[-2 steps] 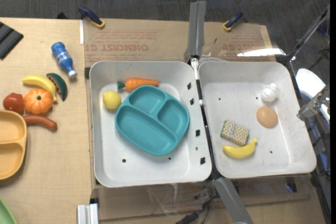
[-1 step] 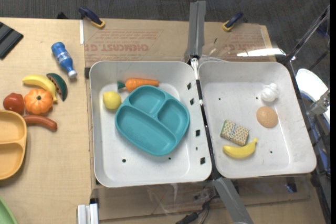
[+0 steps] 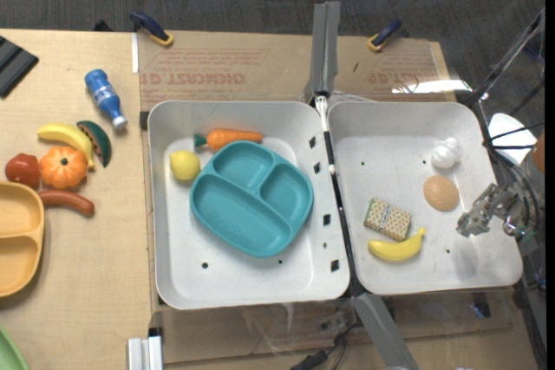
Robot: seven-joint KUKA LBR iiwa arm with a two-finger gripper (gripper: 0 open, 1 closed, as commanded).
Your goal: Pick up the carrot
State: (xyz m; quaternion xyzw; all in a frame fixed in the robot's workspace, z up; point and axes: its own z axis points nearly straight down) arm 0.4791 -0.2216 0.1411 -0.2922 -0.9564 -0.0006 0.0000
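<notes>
The two white bins are sitting side by side, the left bin (image 3: 165, 212) holding the task's thing and the right bin (image 3: 486, 269) holding the tool. A big teal divided plate (image 3: 251, 197) is filling much of the left bin. The gripper (image 3: 482, 214) is hanging over the right bin's far right side, close to its wall, so the whole divider between the bins and the full width of the right bin are lying between it and its target.

The carrot (image 3: 232, 137) is lying in the left bin near the back wall, just beyond the plate's upper rim and just beside it; whether it is touching the rim I cannot tell. Its long axis is running left to right across the view, green top toward the left, orange tip toward the right. A yellow lemon (image 3: 184, 165) is sitting just below and left of the green end.

In my judgement the reach has to be going leftward and toward the back, with the fingers straddling the carrot across its short width.

The gripper is looking small and blurred, with wiring crowding it; how wide it is standing I cannot tell
</notes>
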